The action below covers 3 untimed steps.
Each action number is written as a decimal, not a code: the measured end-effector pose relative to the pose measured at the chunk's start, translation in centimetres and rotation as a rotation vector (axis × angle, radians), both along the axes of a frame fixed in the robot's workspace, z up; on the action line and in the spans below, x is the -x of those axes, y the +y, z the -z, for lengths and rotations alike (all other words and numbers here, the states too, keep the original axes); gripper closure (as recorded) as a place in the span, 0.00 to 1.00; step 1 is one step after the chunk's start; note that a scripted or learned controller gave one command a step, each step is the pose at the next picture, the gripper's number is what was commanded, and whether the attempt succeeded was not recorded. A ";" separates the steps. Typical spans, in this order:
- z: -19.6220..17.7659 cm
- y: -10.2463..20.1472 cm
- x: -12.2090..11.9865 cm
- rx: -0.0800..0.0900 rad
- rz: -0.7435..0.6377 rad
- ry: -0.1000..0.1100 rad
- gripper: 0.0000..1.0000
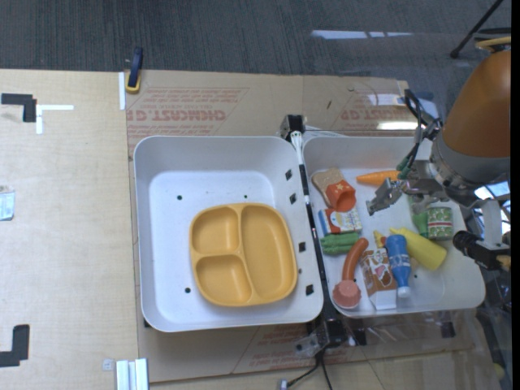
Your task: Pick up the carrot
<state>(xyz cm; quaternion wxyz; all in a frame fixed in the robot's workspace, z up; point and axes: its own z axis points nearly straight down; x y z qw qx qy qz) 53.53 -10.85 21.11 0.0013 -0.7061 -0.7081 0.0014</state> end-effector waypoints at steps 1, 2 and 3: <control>4.0 -5.8 -5.2 0.002 -0.124 -0.003 0.00; 10.9 -6.6 -11.3 0.003 -0.018 -0.005 0.00; 11.4 -9.6 -8.9 -0.008 0.057 -0.011 0.00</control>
